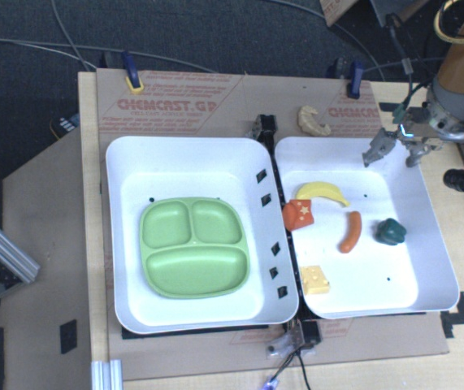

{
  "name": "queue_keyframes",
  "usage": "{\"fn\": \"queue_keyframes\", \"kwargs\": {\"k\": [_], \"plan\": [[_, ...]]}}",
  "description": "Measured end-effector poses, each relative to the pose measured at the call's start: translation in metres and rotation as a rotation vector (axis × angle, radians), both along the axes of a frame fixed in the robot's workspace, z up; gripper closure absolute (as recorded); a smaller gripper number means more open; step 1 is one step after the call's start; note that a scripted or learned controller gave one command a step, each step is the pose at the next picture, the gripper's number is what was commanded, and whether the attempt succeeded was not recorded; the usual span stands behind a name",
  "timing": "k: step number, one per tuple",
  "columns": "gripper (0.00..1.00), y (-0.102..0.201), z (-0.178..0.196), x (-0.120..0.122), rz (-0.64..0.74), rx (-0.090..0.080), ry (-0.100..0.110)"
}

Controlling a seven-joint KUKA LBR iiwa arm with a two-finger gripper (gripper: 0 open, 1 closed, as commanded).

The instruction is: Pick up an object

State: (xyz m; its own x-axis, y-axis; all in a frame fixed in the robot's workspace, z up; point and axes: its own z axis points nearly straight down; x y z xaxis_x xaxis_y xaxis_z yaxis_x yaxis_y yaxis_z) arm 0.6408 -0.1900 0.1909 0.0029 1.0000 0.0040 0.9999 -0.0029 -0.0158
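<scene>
- Yellow cheese wedge (pixel 314 279): lies in the near-left corner of the right bin (pixel 431 218), close to the wall shared with the left bin; a small pale-yellow block, apart from the other items.
- Green divided plate (pixel 194 246): rests flat in the middle of the left bin (pixel 126 218); three compartments, two small ones on the far side and one long one on the near side.
- Orange sausage (pixel 350 231): lies near the centre of the right bin, long axis running near-to-far with a slight tilt, its far end leaning right; smooth, rounded ends.
- Dark green lump (pixel 391 231): sits just right of the sausage, not touching it; rounded and irregular.
- Red block (pixel 299 214): lies against the left wall of the right bin, bearing a small yellow star mark.
- Banana (pixel 322 192): lies just beyond the red block, long axis left-to-right, curved with its ends turned toward the near side.
- Gripper (pixel 394 148): hangs over the far-right edge of the right bin, both fingers spread wide with nothing between them; well apart from every item.
- Beige lump (pixel 314 120): rests on the bench board beyond the right bin, outside both bins.
</scene>
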Motion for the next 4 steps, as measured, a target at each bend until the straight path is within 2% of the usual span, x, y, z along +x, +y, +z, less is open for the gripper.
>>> {"fn": "queue_keyframes", "kwargs": {"k": [1, 3, 4], "plan": [[0.0, 0.001, 0.01, 0.003, 0.003, -0.003, -0.015], [0.0, -0.003, -0.103, -0.004, 0.004, -0.002, -0.009], [1.0, -0.003, -0.088, -0.001, 0.004, -0.003, -0.017]]}}
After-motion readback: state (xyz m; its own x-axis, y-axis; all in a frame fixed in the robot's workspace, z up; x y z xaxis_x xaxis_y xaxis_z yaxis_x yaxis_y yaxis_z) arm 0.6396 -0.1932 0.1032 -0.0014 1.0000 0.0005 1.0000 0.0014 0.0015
